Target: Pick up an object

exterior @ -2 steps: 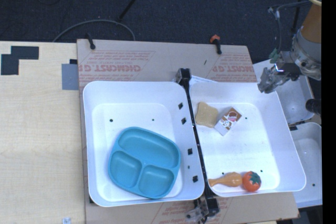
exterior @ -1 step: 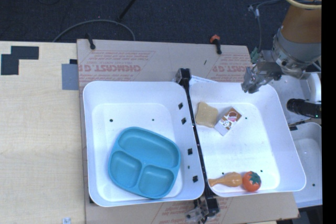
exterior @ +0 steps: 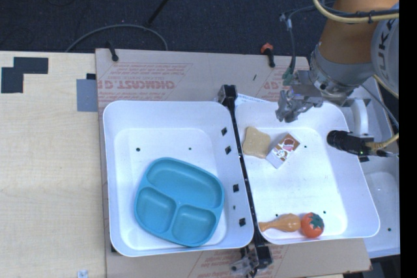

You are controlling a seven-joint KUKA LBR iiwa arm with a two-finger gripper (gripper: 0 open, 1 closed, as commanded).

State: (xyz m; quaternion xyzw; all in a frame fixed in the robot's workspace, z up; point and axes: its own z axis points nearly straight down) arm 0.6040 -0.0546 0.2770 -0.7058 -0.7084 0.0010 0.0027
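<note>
- The pincer (exterior: pixel 287 115) hangs at the right bin's (exterior: pixel 352 205) far edge; whether it is parted cannot be told.
- The small carton (exterior: pixel 283 150) lies just nearward, its long axis slanted.

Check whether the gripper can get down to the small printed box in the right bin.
Probably yes. The gripper hangs just above the small printed box, nothing lies over it, and the bread slice sits close beside it on the left.

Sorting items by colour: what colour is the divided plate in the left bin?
Light blue; the plate shows clearly in the camera view.
</note>
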